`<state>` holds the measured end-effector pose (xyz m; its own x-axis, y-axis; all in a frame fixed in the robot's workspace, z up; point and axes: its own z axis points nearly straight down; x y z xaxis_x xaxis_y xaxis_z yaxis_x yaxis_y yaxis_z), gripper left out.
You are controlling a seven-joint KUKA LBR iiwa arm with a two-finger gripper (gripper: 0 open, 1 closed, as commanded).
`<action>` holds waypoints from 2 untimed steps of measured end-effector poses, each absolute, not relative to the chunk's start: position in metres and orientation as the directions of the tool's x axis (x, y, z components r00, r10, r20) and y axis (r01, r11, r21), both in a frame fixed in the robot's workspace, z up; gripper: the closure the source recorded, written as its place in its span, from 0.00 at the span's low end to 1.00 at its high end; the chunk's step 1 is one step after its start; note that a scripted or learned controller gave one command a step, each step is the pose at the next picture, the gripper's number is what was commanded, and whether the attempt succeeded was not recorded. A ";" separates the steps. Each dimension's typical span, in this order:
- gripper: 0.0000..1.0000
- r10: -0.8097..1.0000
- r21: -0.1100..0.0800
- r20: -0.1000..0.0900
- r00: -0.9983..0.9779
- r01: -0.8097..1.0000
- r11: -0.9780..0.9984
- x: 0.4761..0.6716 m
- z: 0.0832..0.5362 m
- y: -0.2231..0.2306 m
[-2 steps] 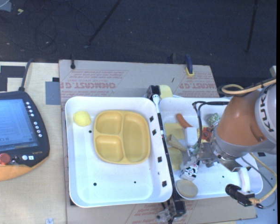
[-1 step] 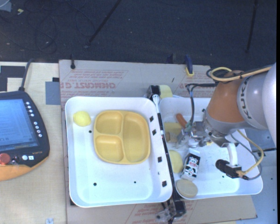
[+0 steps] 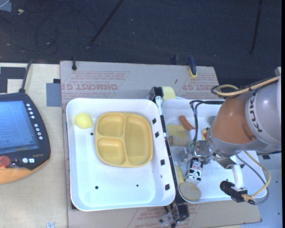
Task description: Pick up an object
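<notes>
In the right bin point(image 3: 213, 189) the gripper point(image 3: 195, 163) hangs low over a small black-and-white carton point(image 3: 194, 170); can't tell whether it grips anything. I'd drop straight down w/ the carton centred, clear of the tan disc point(image 3: 190, 192) just beside it and the bin's left wall, then lift slowly.

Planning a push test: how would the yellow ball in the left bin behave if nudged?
The ball looks round and smooth, so it would probably roll freely. It lies by the bin wall, beside the plate, so either may stop it. It seems small, likely light.
</notes>
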<state>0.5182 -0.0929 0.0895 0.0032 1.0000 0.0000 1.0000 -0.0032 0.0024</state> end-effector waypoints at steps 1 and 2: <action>0.00 1.000 0.004 0.000 0.001 1.000 -0.001 0.506 0.089 -0.092; 0.00 1.000 0.006 0.001 0.001 1.000 -0.001 0.492 0.090 -0.094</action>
